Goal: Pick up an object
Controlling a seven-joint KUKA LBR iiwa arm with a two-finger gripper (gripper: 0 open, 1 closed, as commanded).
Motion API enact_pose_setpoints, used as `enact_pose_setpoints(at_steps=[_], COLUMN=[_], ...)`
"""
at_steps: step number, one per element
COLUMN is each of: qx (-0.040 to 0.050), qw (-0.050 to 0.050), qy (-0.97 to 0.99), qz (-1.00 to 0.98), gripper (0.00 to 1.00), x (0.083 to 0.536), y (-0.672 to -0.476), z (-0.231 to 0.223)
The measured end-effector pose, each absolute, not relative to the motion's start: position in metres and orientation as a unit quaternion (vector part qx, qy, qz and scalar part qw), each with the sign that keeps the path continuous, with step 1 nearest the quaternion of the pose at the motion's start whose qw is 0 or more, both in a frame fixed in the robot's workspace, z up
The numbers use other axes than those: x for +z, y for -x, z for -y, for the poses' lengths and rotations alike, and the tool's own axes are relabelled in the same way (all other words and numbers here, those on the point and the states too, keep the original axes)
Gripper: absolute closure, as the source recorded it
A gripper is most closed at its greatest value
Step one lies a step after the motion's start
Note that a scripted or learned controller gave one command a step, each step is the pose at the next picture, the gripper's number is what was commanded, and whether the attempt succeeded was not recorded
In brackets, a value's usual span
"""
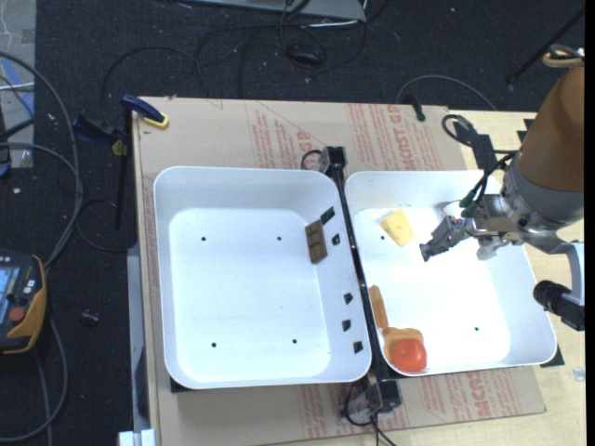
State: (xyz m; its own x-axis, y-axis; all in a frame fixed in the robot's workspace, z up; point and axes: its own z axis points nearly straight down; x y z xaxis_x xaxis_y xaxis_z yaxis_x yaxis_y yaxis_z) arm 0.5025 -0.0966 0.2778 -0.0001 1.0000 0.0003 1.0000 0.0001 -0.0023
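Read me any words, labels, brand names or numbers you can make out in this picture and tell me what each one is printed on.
Red lettering along the top edge of the cardboard sheet under the bins: upside down and blurred, not readable.
Red lettering on the cardboard's bottom right edge: too small and blurred to read.
Screen on the handheld device at far left: too blurred to read.
The white bins, yellow block and tomato: no markings seen.

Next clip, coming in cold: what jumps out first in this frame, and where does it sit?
The red tomato-like ball at the near left corner of the right bin, touching a tan, wood-coloured piece that lies along the divider. Then the yellow block near that bin's far left, with the gripper just to its right. In the left bin, one small brown block leans against the right wall.
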Motion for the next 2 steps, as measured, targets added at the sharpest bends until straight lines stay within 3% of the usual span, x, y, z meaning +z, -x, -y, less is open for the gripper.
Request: enact_pose_setpoints(at_steps=[1, 2], qx=[0.0, 0.0017], qw=[0.0, 0.002], qy=[0.707, 0.707], qz=[0.707, 0.707], gripper=[0.0, 0.0], x=[0.279, 0.225], y=[-0.503, -0.51], z=[0.097, 0.09])
